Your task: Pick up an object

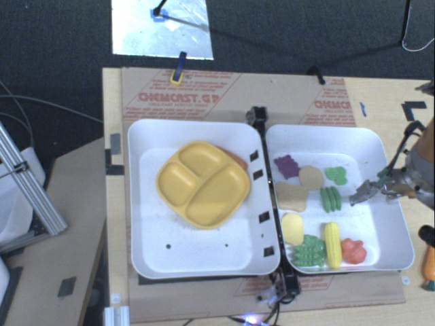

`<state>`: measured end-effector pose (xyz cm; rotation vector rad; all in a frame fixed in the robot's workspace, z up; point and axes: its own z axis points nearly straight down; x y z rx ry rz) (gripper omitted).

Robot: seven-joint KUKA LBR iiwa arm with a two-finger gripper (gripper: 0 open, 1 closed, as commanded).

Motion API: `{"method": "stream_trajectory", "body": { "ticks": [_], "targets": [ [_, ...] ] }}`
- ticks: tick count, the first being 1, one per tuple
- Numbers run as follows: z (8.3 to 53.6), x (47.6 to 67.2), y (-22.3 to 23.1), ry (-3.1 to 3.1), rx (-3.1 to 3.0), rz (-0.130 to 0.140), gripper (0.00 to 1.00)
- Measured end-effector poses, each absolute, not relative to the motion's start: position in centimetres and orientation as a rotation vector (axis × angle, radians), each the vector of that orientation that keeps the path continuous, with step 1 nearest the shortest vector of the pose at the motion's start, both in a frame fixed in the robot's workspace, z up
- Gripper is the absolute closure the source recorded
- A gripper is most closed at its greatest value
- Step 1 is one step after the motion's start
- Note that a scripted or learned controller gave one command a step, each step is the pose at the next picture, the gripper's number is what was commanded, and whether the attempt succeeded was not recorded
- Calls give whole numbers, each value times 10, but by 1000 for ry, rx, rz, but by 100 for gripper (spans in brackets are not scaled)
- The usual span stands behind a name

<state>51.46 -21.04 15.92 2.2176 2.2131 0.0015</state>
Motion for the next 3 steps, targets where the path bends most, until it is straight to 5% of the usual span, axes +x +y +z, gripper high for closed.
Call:
{"method": "stream_trajectory", "body": {
  "ticks": [1, 2, 3],
  "targets": [
    [80, 485, -166, 2227, 2225, -1, 0],
    [110, 487, -193, 2217, 2220, 1, 0],
    [83, 486, -207, 2221, 2221, 0, 0]
  ]
}}
